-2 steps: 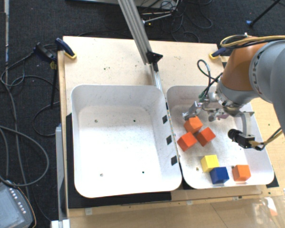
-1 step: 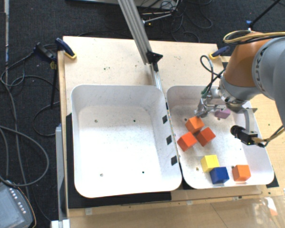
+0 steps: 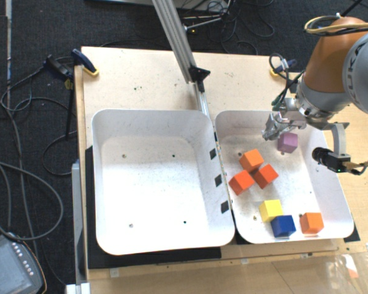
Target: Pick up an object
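The pink block point(image 3: 287, 143) seems clamped under the gripper point(image 3: 276, 129), right bin point(image 3: 340, 210).

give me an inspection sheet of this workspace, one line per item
surface: beige bench bearing two shallow white bins, left bin and right bin, side by side.
job's things: in the right bin, a purple block, three orange blocks clustered mid-bin, a yellow block touching a blue block, and another orange block near the front edge.
clutter: clamps at the bench's back corners.
grippers: tool low over the right bin's back, beside the purple block; a grasp cannot be told.
cables: black cables on the floor; cable along the arm.
surroundings: dark carpet, metal pole, a device at bottom left.
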Robot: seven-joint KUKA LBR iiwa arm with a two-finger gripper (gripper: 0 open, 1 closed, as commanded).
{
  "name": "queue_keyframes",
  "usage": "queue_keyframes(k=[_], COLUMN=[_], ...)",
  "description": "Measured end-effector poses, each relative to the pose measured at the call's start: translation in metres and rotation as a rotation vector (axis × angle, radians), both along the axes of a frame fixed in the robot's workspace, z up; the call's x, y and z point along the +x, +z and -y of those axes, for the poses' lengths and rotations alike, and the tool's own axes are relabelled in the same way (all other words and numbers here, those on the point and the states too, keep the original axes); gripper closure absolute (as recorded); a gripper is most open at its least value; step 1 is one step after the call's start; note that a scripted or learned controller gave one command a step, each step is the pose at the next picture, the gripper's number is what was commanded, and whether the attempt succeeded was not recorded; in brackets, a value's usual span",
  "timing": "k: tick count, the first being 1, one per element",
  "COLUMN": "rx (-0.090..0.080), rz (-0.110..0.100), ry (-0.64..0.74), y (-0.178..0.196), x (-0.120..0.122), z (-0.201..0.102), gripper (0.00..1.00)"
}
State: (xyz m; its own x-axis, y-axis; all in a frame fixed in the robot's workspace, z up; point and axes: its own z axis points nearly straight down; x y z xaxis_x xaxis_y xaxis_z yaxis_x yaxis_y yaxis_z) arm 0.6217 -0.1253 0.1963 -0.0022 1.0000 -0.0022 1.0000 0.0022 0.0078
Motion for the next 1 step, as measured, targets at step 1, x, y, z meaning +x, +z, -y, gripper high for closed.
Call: queue_keyframes(k=[1], rx=[0.001], rz=[-0.003], ry=[0.000], y=[0.0231], x=[0.0011], z=[0.0001], gripper=[1.00])
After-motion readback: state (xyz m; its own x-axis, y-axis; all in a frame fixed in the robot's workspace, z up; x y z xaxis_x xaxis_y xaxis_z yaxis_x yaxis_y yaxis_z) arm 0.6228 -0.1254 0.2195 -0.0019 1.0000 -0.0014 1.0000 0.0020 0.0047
